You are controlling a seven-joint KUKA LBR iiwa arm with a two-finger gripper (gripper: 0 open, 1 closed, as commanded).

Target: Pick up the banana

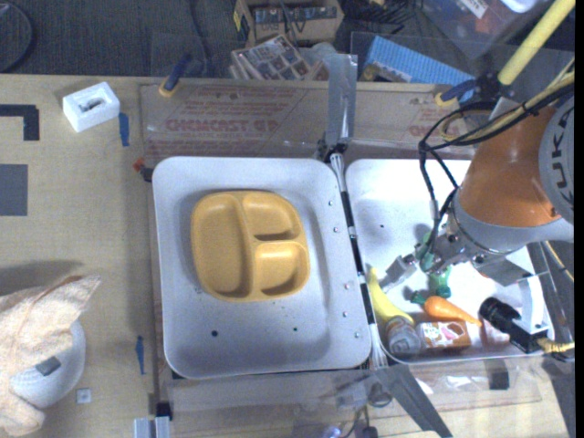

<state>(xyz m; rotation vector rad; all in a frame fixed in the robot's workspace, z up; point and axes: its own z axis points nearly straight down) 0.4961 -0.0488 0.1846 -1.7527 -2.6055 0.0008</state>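
Pale bench is seen from above, with two white bins set side by side on it. The claw (pixel 425 266) is held low inside the right bin (pixel 388 185), near its middle, at the end of the grey and orange arm (pixel 506 185). How far it is open cannot be told, since its tip is hidden under the wrist and blurred; nothing can be made out in its hold.

Just below and to the left of the claw, the banana (pixel 384 301) is found lying flat along the bin's left wall, apart from the claw. A carrot (pixel 447 308) lies beside it to the right, almost under the claw, and a bottle (pixel 429 336) lies against the front wall, touching the banana's lower end. In the left bin (pixel 173 245) a yellow divided plate (pixel 248 245) is set.

The task is judged to be at the approach stage. The right bin has been reached, but the banana is not yet gripped or raised. Left to be done: the claw must be brought over the banana, closed on it and lifted.
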